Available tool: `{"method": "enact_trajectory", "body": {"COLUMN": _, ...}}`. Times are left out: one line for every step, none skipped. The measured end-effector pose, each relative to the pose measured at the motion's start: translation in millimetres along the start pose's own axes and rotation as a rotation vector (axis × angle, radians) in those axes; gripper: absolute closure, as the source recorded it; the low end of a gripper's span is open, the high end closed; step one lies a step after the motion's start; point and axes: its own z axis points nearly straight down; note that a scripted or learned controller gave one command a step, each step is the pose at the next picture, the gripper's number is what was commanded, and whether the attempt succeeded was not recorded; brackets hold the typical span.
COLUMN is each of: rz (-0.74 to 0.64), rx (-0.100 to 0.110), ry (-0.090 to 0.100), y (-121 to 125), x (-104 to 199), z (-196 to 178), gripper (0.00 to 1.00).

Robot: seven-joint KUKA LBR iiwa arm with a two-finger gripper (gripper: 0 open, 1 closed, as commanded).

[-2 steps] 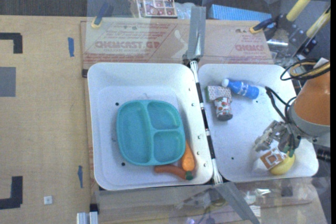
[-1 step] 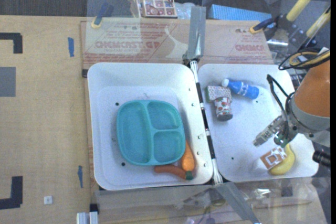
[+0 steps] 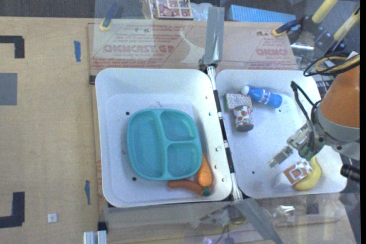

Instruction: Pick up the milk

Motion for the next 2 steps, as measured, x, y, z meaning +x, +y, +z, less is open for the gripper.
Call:
{"method": "enact_trajectory", "body": {"rz": -0.171, "rx": -0.002, "ry": 0.002, "y": -22.7, "x": -29.5, "z": 56.3, "gripper": 0.0}}
{"method": "enact_trajectory", "body": {"rz": -0.168, "rx": -0.006, "ry": -0.005, "y": -22.2, "x": -31.5, "z": 44.8, "gripper": 1.0}}
